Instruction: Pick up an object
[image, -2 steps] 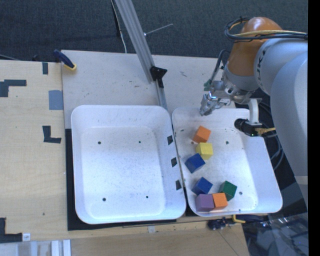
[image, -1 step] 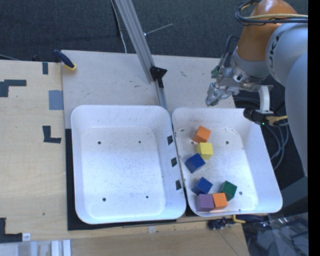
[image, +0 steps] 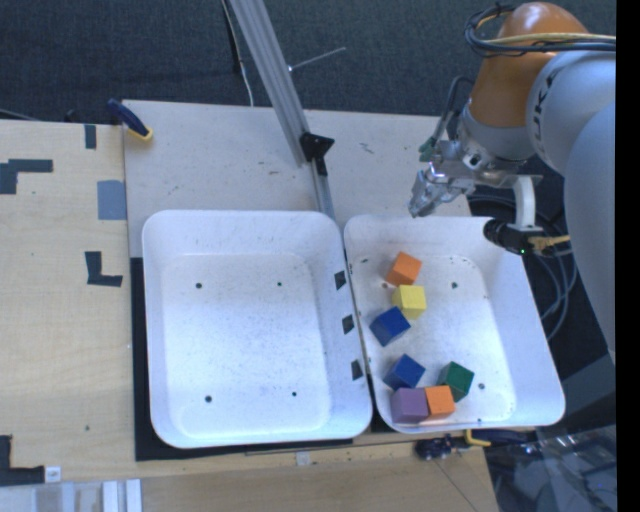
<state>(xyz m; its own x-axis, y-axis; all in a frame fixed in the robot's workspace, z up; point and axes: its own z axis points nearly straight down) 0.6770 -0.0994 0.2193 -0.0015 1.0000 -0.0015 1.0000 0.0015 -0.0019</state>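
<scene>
The hand (image: 428, 198) hangs over the far rim of the right bin (image: 520, 300), holding nothing; its opening cannot be told. Blocks lie below: orange cube (image: 405, 268) touching yellow cube (image: 410, 299). Risk: tight clustering may deflect a descent and spoil the grasp.

Left white bin (image: 160, 260) sits beside the right white bin (image: 520, 330), rims touching in the middle. Both rest on a black mat (image: 140, 400) over a pale board (image: 200, 150). Metal pole (image: 275, 75) slants from top centre to a black bracket (image: 316, 147). Blue-yellow clamp (image: 130, 120) at the board's far left corner. Wooden table (image: 55, 330) on the left carries grey tape marks (image: 98, 268).
</scene>
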